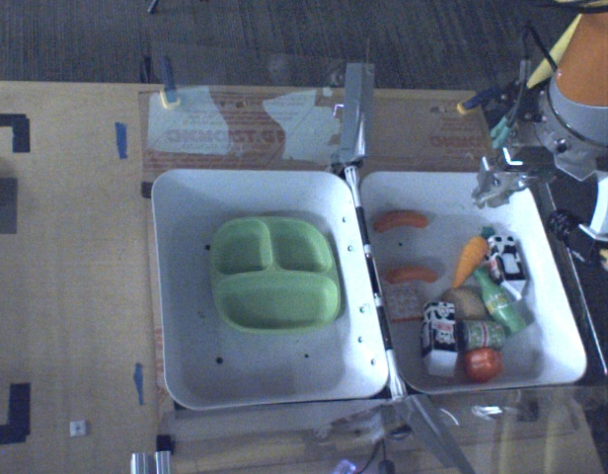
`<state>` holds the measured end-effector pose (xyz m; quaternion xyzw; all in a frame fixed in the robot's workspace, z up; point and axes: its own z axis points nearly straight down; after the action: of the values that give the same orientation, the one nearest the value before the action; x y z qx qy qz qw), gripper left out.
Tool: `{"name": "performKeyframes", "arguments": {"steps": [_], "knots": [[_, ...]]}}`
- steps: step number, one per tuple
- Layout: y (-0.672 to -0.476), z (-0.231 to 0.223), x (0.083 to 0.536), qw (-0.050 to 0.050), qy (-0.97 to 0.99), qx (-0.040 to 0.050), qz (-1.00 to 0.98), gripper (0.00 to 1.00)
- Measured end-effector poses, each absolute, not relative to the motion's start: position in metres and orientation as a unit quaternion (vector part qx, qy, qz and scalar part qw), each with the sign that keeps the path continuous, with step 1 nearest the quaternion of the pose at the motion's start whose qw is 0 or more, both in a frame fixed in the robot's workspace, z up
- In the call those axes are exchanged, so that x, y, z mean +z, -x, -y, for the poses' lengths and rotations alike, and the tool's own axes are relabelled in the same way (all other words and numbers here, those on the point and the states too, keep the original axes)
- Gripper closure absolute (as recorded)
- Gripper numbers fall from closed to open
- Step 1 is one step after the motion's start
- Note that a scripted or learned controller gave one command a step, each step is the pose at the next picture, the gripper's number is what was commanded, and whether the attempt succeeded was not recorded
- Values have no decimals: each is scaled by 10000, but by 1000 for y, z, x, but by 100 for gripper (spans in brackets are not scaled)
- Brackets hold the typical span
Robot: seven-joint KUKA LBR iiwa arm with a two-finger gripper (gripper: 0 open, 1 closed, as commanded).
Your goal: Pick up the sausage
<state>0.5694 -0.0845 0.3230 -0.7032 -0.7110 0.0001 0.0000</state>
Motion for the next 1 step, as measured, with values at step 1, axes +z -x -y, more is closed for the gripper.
{"name": "performKeyframes", "arguments": {"steps": [1], "knots": [[-593,-1,296,8,7570,7,6534,100]]}}
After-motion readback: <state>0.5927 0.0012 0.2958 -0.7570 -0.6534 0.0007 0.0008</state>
